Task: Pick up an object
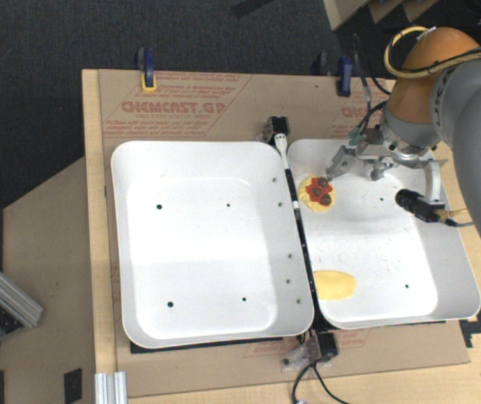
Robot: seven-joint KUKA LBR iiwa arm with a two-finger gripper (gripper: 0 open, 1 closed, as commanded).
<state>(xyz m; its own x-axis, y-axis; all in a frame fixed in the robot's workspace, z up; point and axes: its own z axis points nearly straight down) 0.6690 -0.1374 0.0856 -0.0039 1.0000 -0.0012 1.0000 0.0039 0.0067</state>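
Two white bins are seen side by side on a brown counter (97, 141): the left bin (130, 251) fills the centre-left of the frame, and the right bin (442, 297) sits at centre-right. The two are joined along a dark seam running down the middle. In the right bin, two things are seen. A round yellow piece with red and dark spots (317, 193) lies near the bin's upper left corner, just beside the seam. A plain yellow oval piece (334, 284) lies lower down, near the bin's bottom left, well apart from the first. The arm (467, 99) is seen entering from the upper right of the frame, its orange band (421, 66) above the wrist. The pincer (339, 163) is reached down over the upper part of the right bin, its tip just above and to the right of the spotted piece. Whether it is open or closed cannot be told, nor whether the piece is touched. Blue clamps (146, 64) are fixed along the counter's upper edge.
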